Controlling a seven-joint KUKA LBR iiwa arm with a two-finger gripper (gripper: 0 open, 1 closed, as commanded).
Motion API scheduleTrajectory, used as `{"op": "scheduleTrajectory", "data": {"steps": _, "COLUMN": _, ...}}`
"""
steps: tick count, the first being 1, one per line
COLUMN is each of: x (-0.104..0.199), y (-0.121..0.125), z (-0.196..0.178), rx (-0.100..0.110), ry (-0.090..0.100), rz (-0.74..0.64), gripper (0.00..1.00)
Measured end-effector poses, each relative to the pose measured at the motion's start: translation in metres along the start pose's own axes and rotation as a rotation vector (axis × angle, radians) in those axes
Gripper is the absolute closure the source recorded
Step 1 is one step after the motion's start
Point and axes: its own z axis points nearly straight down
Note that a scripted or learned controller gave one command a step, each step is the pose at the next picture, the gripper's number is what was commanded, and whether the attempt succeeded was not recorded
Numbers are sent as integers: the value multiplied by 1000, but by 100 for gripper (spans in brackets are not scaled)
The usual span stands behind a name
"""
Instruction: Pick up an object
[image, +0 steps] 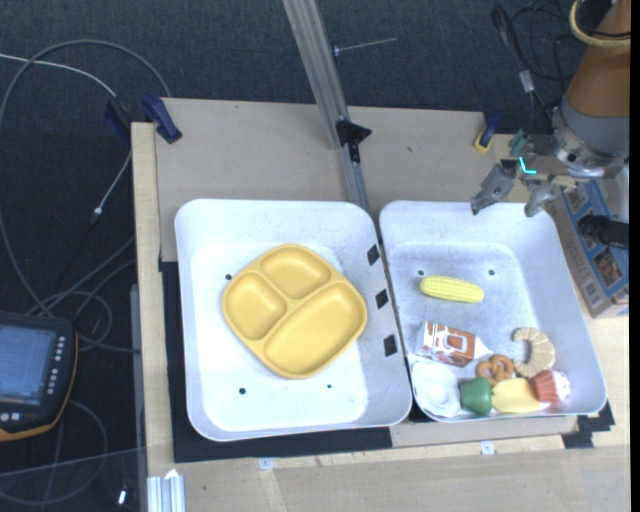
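yellow corn cob (452, 290), flat, right bin (400, 235)

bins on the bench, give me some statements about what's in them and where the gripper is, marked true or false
1. The yellow divided plate lies in the left bin. True.
2. The corn cob lies in the left bin. False: it lies in the right bin.
3. The gripper holds the corn cob. False: its open fingers grip nothing, above the right bin's far rim.
4. Several small toy foods crowd the right bin's near side. True.

Open fingers (514, 196) hover empty above the right bin's (560, 262) far rim, well apart from the corn cob (452, 290).
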Motion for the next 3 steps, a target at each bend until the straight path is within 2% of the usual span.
{"op": "scheduleTrajectory", "data": {"steps": 2, "x": 1, "y": 2, "z": 85, "rx": 4, "ry": 1, "rz": 1, "gripper": 0}}
{"op": "scheduleTrajectory", "data": {"steps": 3, "x": 4, "y": 2, "z": 149, "rx": 7, "ry": 2, "rz": 1, "gripper": 0}}
